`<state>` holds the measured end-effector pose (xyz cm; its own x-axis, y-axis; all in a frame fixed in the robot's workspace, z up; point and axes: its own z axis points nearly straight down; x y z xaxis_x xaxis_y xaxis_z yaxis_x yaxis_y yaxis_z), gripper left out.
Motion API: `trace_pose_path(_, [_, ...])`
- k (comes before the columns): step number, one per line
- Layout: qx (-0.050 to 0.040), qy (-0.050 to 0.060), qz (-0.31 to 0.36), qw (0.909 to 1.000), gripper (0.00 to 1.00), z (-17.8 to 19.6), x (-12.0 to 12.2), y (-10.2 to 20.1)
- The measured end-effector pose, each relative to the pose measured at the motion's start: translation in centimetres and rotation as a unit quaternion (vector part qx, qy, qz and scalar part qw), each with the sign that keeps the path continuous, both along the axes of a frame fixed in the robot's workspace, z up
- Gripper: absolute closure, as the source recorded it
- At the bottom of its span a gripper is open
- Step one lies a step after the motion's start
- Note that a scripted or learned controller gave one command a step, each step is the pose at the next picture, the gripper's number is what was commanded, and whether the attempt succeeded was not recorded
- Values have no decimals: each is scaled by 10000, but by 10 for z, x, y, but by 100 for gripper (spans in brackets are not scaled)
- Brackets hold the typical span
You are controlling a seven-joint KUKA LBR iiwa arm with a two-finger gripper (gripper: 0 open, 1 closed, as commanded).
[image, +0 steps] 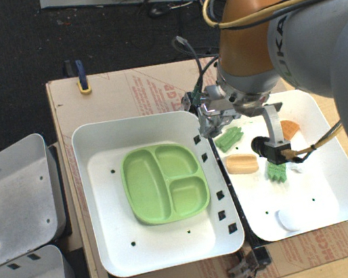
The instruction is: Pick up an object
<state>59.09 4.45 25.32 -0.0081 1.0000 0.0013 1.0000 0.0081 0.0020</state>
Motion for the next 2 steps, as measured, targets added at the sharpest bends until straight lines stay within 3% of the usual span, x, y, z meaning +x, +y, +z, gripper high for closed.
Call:
trace_pose_path(1, [-4, 1, -6, 10000, 100, -5, 17, 44])
trace_pose_path(2, [-9, 8, -26, 10000, 0, -5, 16, 41])
